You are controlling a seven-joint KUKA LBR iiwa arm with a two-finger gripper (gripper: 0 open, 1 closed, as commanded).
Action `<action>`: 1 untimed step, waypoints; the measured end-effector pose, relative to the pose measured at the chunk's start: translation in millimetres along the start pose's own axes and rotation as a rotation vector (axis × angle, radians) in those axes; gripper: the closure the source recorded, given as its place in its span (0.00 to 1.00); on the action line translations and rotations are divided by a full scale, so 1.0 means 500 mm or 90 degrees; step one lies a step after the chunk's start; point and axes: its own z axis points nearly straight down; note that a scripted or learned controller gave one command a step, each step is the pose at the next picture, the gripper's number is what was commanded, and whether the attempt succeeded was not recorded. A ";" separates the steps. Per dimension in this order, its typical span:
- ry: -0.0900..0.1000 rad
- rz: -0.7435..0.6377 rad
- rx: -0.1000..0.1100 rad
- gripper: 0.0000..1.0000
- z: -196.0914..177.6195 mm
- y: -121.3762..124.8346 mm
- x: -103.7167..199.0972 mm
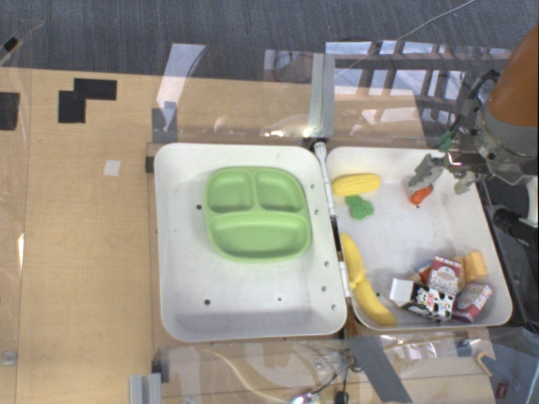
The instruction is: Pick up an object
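My gripper [443,179] hangs over the back right part of the right bin [404,234], open, with its grey fingers [423,173] spread apart. A small orange-red piece [420,195] lies just under the left fingertip, not between the two fingers. A yellow corn cob [355,183] and a small green piece [360,208] lie to the left of the gripper. A banana [362,280] rests along the bin's left wall. Small cartons [438,289], an orange cylinder [475,266] and a pink can [474,301] crowd the front right corner.
The left bin [181,301] holds a green divided plate [257,213]. A metal divider [330,217] separates the two bins. A white cube [401,291] sits beside the cartons. The arm's orange band [515,91] rises at the right edge.
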 end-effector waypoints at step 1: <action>-0.001 -0.041 0.000 0.00 0.166 0.138 -0.105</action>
